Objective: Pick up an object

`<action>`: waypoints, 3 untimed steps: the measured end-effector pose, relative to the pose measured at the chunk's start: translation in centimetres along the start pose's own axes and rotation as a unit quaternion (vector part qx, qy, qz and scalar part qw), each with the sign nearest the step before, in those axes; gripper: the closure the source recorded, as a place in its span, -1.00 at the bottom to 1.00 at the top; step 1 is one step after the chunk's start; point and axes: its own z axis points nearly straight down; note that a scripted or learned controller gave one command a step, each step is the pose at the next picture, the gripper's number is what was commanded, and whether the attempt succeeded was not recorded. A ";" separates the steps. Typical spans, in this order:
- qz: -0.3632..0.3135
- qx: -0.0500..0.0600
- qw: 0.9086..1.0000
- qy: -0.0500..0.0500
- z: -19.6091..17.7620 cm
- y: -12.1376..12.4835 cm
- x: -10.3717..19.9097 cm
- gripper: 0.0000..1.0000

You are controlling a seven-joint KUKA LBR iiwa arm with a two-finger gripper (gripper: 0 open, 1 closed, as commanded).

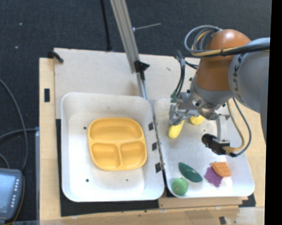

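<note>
In the right bin (240,180), my gripper (179,119) hangs over the far left part, under the grey arm with the orange band. A small yellow object (175,131) lies directly below the gripper's tip, touching or nearly touching it. A second yellow piece (196,119) sits just to its right, partly hidden by the wrist. Near the front of the same bin lie a dark green object (190,172), a light green ball (179,186), a purple piece (213,177) and an orange piece (221,169).
The left bin (74,179) holds a yellow divided tray (117,143). A slanted metal pole (129,40) rises behind the bins. A black part (214,142) with cables hangs beside the wrist over the right bin.
</note>
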 end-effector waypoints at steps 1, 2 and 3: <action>0.000 0.000 1.000 0.000 0.8 -3.1 4.4 1.00; -0.001 -0.001 1.000 0.001 0.4 -4.9 8.3 1.00; -0.001 -0.001 1.000 0.001 -0.4 -6.7 12.2 1.00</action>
